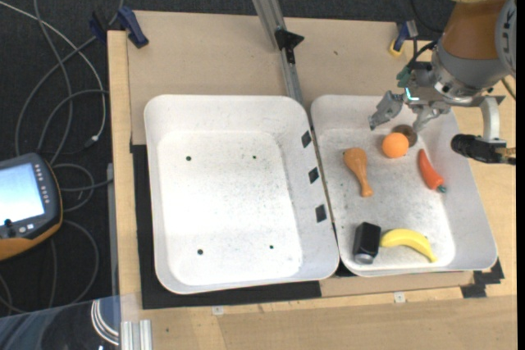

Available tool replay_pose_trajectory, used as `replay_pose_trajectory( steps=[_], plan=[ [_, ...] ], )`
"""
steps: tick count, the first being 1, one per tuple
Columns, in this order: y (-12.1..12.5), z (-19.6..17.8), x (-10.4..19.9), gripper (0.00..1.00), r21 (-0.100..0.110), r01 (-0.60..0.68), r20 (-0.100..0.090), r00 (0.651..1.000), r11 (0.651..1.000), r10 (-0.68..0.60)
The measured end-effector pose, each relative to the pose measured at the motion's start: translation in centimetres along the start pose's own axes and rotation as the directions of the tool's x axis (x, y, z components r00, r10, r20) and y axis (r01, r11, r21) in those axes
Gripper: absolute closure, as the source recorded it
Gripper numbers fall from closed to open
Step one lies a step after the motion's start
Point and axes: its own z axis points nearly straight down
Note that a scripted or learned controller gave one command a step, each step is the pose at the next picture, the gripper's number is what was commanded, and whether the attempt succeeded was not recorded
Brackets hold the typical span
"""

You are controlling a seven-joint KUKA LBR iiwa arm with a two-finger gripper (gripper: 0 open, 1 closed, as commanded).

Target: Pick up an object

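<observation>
Approach step. Tool (402,115) spread open, nothing between fingers, poised just above orange (395,144) at rear of right bin (472,246). Next move, likely: descend straight, straddle orange, close. Round fruit may roll off fingertips.

even, bright overhead light, soft short shadows, sharp focus throughout.

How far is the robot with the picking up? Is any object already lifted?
Nothing looks lifted yet. The orange ball, chicken drumstick, carrot, banana and black box all lie in the right bin. In hand: the pincer hangs open just above the ball, a finger on each side. Left: descend, close on it and raise it.
</observation>
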Motion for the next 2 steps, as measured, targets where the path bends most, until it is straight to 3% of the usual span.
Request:
replay_pose_trajectory(
  steps=[1,2],
  plan=[
    [0.1,-0.3,0.0,0.0,-0.005,0.001,0.001,1.0,1.0,-0.001],
    [0.5,6.0,0.0,0.0,0.0,0.0,0.001,1.0,1.0,0.0]
  ],
)
